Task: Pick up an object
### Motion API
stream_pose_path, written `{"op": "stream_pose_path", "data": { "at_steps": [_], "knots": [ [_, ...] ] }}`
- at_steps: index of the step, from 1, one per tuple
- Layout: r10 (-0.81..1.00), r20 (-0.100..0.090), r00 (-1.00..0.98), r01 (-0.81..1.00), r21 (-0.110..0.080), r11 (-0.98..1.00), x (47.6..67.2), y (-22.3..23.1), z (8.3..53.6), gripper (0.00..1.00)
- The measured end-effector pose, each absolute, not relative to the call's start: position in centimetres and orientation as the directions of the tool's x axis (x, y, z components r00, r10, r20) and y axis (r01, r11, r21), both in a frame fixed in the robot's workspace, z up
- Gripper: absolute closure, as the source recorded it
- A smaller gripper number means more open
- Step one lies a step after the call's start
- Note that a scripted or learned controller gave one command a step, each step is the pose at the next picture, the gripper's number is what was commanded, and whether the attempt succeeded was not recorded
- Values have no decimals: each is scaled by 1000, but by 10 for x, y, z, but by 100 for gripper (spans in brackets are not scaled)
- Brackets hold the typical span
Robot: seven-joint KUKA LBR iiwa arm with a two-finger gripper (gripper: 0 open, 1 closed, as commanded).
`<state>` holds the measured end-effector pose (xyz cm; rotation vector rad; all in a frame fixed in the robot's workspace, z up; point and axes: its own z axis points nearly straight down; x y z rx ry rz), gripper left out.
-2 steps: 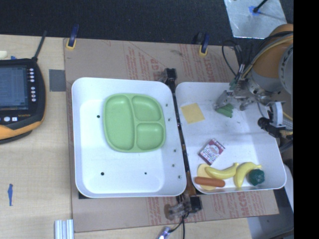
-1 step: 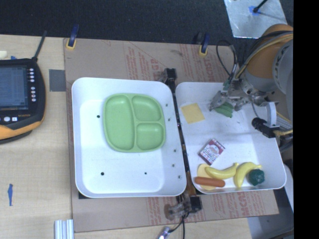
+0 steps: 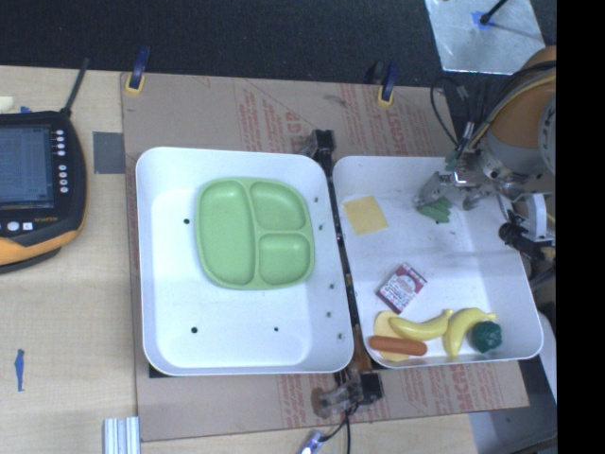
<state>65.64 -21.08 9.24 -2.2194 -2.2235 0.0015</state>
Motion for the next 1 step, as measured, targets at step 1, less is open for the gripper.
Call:
{"op": "stream_pose_path", "data": {
  "at_steps": [1],
  "knots": [
    [1000, 0, -6, 1000, -5, 6, 656, -155, 92, 0]
  ]
}}
